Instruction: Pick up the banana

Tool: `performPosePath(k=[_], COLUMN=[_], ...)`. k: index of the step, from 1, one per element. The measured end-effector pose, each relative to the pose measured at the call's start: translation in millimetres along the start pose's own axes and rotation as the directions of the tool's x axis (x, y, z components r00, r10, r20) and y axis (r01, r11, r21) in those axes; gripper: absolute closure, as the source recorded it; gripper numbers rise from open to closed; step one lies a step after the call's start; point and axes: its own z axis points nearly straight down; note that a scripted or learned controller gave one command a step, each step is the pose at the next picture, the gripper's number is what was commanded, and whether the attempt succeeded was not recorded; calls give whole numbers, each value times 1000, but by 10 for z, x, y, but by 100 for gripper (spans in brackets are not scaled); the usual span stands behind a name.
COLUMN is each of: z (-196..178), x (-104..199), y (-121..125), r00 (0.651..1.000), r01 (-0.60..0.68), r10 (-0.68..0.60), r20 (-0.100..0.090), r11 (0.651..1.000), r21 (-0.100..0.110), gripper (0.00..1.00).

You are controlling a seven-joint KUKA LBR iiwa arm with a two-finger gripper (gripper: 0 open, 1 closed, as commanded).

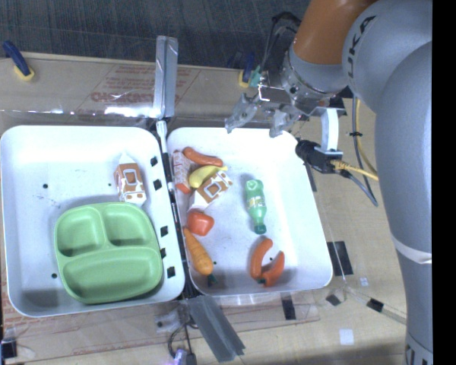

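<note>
A small yellow banana [202, 176] lies in the right bin [304, 204], near its upper left corner, resting against a white and orange carton [213, 189] and just below a sausage [202, 157]. My gripper [257, 123] hangs above the far rim of the right bin, up and to the right of the banana and well apart from it. Its two fingers are spread, and nothing sits between them.
The right bin also holds a green bottle [254, 204], a red pepper [200, 223], a carrot [198, 253] and two red-orange sausages [265, 261]. The left bin [30, 173] holds a green divided tray [106, 252] and a small carton [130, 184]. A metal divider [165, 78] stands between the bins.
</note>
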Motion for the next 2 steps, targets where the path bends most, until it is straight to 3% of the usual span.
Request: performPosePath(k=[1,2], z=[-1102,-1416], x=[-809,-763], y=[42,234], r00=[996,996], r01=[-87,-94], r10=[87,94], r20=[0,1], r11=[996,996], r21=[-6,-6], gripper=[0,0])
